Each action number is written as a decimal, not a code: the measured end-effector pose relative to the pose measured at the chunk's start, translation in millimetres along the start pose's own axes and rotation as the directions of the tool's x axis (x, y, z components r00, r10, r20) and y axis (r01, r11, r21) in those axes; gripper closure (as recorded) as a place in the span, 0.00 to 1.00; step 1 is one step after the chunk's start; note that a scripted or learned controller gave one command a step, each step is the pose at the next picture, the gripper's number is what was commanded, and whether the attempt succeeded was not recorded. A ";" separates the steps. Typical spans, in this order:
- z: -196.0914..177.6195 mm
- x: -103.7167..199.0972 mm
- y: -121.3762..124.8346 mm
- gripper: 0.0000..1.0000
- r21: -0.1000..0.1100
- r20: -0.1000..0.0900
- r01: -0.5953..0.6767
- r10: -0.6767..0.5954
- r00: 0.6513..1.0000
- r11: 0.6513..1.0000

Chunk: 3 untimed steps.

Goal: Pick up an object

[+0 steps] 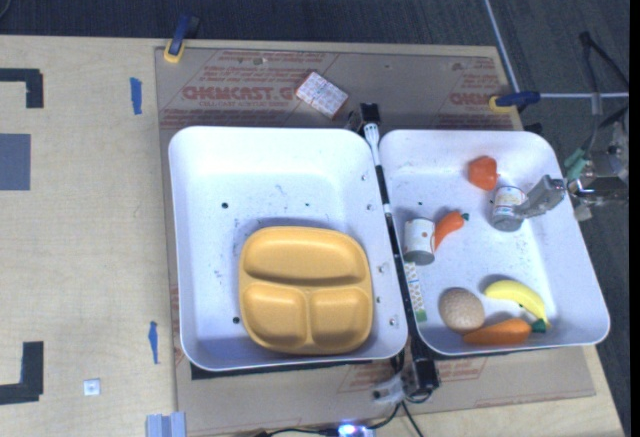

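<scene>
Reaching in from right, gripper (508, 210) sits low in right bin (590, 270), near its back-right part; fingers too blurred, can't tell if open or closed, or if anything's in them. Just beside it: red-orange piece (483, 172). Farther out: small carrot (449, 224) touching white can (418, 238). Front: egg (462, 308), banana (518, 296), big carrot (497, 332). Left bin (200, 175) has yellow 3-section tray (306, 287).
</scene>
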<state>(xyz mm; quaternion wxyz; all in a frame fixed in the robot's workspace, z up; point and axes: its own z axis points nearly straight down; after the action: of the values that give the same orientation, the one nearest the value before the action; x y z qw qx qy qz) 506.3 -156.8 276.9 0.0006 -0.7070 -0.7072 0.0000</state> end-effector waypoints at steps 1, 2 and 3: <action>98.4 -67.3 -27.2 0.00 0.000 0.001 -0.001 0.001 1.000 1.000; 190.9 -36.1 -25.6 0.00 -0.005 0.001 0.000 0.000 1.000 1.000; 190.9 49.7 -25.1 0.00 -0.004 -0.001 0.002 -0.002 1.000 1.000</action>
<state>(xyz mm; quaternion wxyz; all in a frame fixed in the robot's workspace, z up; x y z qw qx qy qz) 481.0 -107.0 86.1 -0.0007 -0.7064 -0.7078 -0.0019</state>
